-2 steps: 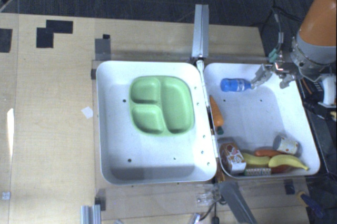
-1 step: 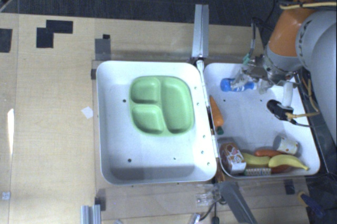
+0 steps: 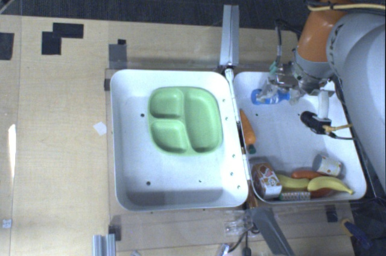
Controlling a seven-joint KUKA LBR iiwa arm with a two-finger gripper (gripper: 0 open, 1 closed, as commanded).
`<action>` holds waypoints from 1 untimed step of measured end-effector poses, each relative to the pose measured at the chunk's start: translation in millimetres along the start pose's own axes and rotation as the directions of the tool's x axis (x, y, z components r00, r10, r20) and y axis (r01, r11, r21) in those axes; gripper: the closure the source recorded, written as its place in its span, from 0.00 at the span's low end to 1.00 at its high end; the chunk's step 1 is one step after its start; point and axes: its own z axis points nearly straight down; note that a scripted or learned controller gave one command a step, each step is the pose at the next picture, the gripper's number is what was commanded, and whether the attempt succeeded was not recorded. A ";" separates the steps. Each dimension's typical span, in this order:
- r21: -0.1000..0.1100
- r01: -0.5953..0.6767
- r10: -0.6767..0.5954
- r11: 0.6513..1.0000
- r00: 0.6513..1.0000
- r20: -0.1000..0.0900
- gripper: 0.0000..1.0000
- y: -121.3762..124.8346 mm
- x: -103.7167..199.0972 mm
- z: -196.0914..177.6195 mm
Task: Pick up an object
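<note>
My gripper (image 3: 279, 87) hangs low over the far end of the right bin (image 3: 282, 137), below the arm's orange band. A small blue and white object (image 3: 263, 96) lies right at its tip, on its left side; whether it is gripped or only touched is unclear. An orange carrot (image 3: 246, 128) rests along the bin's left wall. At the near end lie a brown and white packet (image 3: 266, 180), a yellow banana (image 3: 329, 185), a red pepper (image 3: 306, 175) and a small white cup (image 3: 327, 164).
The left bin (image 3: 123, 146) holds a green divided plate (image 3: 184, 119). A metal post (image 3: 229, 38) stands behind the wall between the bins. The arm's grey body covers the right bin's far right corner.
</note>
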 end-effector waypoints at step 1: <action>0.021 -0.002 0.002 1.000 1.000 0.001 1.00 -4.1 -3.5 -8.0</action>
